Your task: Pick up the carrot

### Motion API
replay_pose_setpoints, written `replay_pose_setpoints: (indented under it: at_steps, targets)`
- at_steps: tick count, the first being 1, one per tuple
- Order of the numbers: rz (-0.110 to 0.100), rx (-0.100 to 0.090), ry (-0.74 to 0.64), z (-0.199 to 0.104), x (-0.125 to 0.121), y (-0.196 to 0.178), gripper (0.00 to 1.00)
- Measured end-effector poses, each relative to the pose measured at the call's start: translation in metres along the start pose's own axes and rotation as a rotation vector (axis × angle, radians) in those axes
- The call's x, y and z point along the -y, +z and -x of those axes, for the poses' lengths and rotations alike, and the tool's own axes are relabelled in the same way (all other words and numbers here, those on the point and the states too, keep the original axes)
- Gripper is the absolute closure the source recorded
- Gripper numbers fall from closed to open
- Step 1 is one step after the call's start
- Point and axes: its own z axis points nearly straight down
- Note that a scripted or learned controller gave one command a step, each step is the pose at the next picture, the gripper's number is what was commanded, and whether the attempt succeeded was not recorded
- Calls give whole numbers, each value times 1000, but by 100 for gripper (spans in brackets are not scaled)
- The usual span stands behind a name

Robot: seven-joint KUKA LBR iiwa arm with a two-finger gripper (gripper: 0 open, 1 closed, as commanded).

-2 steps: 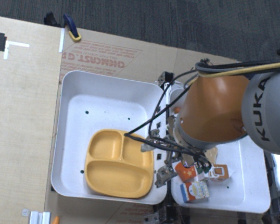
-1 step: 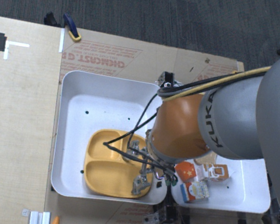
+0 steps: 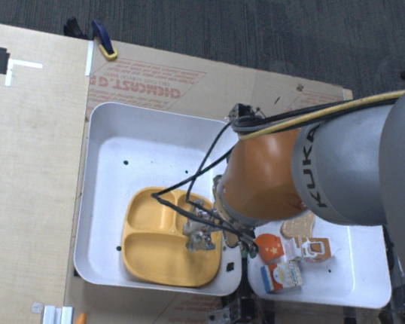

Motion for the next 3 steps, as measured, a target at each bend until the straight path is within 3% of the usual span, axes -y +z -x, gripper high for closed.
replay_pose_setpoints:
  at_steps: [3]
  targets:
    - [-5, 14, -3, 8, 2, -24, 100]
